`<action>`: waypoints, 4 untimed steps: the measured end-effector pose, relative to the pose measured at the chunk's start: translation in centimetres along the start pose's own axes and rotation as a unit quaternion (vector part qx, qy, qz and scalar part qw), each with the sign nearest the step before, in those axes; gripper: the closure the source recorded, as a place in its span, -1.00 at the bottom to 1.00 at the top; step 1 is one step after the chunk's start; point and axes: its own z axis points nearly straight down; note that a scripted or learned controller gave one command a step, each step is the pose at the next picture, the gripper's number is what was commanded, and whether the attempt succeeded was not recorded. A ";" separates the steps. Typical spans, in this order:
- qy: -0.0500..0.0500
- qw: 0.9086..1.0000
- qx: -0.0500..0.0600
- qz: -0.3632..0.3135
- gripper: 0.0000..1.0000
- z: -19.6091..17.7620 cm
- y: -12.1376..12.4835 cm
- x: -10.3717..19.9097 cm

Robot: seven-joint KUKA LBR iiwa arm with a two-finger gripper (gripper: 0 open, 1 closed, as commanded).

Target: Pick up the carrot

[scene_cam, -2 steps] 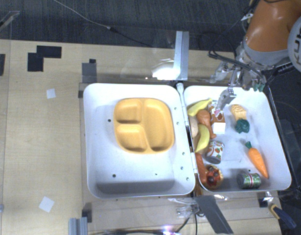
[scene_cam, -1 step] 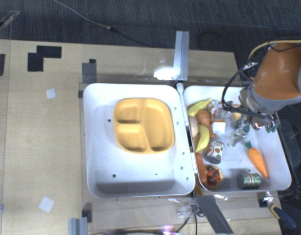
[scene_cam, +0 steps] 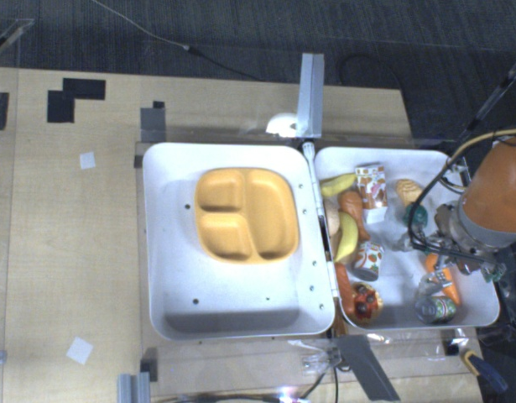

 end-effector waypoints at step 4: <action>0.003 0.999 -0.003 -0.040 1.00 -3.7 4.1 0.1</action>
